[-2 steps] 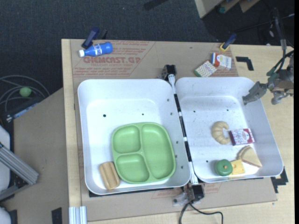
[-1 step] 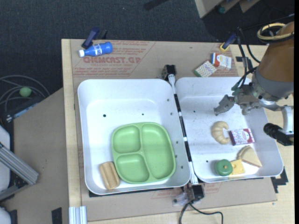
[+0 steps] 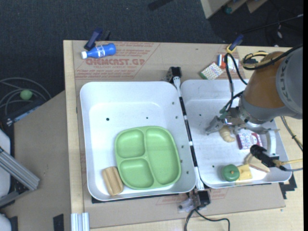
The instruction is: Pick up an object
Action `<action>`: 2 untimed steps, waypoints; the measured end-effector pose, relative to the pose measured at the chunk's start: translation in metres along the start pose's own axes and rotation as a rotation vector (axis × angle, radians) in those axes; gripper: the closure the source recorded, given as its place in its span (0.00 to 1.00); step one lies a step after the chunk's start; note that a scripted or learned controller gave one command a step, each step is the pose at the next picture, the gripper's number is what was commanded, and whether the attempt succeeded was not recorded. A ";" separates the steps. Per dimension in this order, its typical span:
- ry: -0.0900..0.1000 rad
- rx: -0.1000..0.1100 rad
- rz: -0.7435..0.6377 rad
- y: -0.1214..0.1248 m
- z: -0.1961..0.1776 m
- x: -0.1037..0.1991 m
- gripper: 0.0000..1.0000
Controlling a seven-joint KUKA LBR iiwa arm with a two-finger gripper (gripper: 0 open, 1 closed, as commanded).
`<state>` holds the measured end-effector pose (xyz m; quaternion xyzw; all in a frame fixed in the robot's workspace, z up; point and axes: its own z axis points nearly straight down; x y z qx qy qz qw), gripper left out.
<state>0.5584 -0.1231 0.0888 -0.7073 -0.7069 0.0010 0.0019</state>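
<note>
My gripper [image 3: 219,125] hangs low over the right bin [image 3: 207,153], near its middle, and looks open with nothing between its fingers. A small beige lump [image 3: 227,136] lies just below and right of it, close to the fingertips but not held. Beside that lies a pink-and-white packet [image 3: 246,140]. Near the bin's front edge sit a green round object [image 3: 230,172], a yellow piece [image 3: 244,174] and a beige wedge [image 3: 258,166].
The left bin [image 3: 96,105] holds a green divided plate [image 3: 146,156] and a tan block [image 3: 112,180] at its front left corner. A blue-and-white bottle [image 3: 99,51] lies on the bench behind the bins. A small patterned card [image 3: 211,71] lies behind the right bin.
</note>
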 end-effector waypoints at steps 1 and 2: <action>-0.002 -0.005 0.000 0.001 -0.011 0.000 1.00; 0.000 -0.006 -0.002 0.005 -0.096 0.077 1.00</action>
